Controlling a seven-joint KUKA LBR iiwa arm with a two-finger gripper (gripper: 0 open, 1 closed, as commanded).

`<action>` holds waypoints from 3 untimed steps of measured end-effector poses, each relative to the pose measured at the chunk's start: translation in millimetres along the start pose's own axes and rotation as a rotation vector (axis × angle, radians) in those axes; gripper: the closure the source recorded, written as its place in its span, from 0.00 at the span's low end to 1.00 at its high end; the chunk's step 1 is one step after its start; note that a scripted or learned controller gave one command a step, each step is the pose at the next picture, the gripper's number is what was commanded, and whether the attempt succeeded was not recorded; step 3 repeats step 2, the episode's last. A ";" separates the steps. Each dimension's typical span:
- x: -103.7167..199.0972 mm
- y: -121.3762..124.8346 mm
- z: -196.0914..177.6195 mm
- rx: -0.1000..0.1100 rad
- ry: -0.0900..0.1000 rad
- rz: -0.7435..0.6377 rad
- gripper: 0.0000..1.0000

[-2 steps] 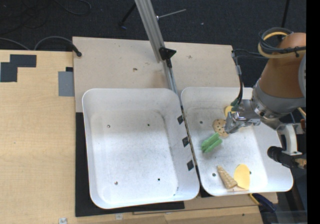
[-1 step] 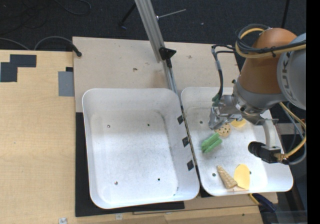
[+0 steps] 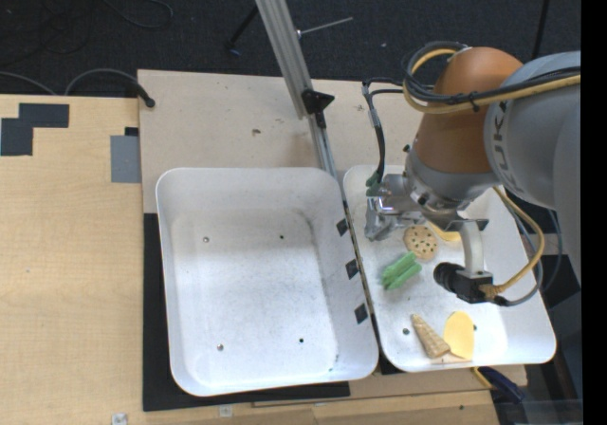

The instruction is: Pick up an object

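Green pod-shaped toy (image 3: pixel 401 271) in the right bin (image 3: pixel 531 342) sits just below my pincer (image 3: pixel 379 214); I cannot tell its spread. I judge a straight drop, centred across the toy's short width, works best. I count two bins, one green toy, one cookie (image 3: pixel 420 242), one cone (image 3: pixel 429 336), one yellow slice (image 3: pixel 460 334).

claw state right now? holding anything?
Claw: over the right bin, above the green object; open or closed cannot be told, nothing seen in it.
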State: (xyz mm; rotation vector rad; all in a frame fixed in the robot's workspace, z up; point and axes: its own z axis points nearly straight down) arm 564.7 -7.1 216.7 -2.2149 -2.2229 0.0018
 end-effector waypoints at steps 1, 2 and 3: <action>43.0 17.6 -3.2 -0.001 -0.002 0.001 1.00; 95.6 13.5 -5.5 0.000 0.000 -0.001 1.00; 95.6 13.5 -5.5 0.000 0.000 -0.001 1.00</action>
